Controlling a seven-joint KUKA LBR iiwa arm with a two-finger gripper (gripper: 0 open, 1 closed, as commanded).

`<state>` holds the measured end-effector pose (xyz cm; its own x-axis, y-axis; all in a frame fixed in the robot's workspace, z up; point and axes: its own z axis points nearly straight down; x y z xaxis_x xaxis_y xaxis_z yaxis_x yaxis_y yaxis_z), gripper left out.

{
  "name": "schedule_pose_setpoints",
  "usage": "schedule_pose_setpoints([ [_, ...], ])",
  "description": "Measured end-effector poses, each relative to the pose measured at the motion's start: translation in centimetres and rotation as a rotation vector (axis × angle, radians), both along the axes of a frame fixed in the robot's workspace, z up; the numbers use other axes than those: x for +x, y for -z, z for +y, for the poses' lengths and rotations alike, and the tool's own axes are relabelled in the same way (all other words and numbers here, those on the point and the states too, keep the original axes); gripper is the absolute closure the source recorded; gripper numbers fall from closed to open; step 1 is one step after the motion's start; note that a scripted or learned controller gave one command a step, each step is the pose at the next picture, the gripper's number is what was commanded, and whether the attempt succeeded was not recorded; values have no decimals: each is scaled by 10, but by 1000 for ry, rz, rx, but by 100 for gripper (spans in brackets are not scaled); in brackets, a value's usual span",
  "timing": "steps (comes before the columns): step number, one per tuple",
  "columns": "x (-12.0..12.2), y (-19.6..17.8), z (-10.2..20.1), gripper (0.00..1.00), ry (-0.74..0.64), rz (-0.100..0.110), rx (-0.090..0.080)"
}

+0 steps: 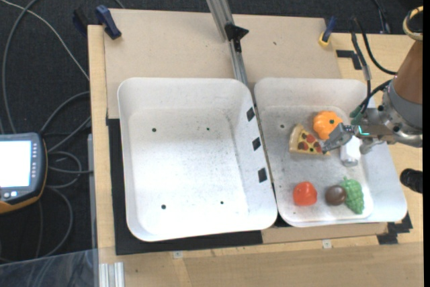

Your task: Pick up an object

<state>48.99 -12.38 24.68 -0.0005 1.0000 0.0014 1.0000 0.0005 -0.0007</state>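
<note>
Four toys share the right bin (269, 144), the orange one (326, 123) round and glossy; jaws' state seemingly unreadable

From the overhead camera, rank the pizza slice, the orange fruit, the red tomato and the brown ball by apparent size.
1. pizza slice
2. orange fruit
3. red tomato
4. brown ball
The orange and the tomato look close; the arm partly crowds the orange.

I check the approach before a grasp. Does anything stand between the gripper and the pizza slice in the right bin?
Nothing visible does. The gripper sits right beside the pizza slice, at its right end. The orange toy lies just above both, touching the slice, not between them.
</note>
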Motion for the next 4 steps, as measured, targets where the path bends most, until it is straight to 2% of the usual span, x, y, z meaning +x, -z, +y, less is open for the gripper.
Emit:
schedule_pose_setpoints([
  [2,-12,94,-9,0,2,7,2],
  [3,-12,153,-16,0,1,6,2],
  [4,-10,139,-16,100,1,-1,0],
])
